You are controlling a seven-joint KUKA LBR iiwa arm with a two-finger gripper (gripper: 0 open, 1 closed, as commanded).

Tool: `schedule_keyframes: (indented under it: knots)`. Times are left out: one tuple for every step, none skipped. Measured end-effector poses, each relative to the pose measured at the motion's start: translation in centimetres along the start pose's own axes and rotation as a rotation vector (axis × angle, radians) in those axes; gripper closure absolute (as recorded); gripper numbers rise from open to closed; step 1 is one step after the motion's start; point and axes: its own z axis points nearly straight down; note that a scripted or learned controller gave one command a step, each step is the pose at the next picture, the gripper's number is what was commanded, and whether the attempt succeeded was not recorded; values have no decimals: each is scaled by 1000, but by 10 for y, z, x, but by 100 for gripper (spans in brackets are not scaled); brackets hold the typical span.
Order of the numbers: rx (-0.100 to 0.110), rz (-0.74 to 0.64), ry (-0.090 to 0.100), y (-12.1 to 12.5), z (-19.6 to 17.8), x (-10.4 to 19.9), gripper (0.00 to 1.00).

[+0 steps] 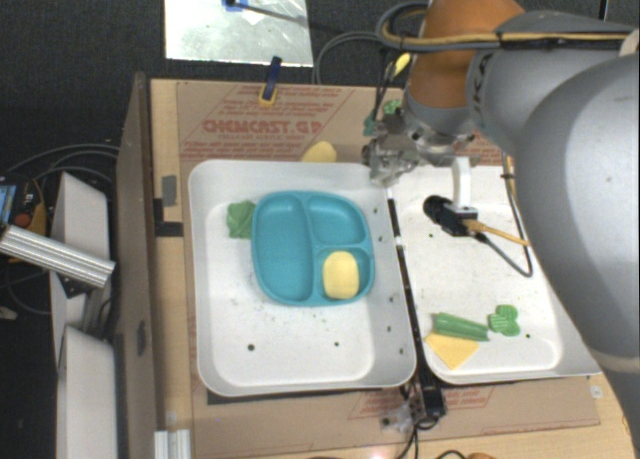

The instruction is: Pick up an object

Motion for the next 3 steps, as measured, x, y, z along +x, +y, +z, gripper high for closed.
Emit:
schedule_keyframes:
  knots:
    - [-15, 7, -2, 0, -77, -14, 100]
    - [-15, 14, -6, -20, -150, -87, 100]
    - [2, 4, -1, -6, -15, -57, 100]
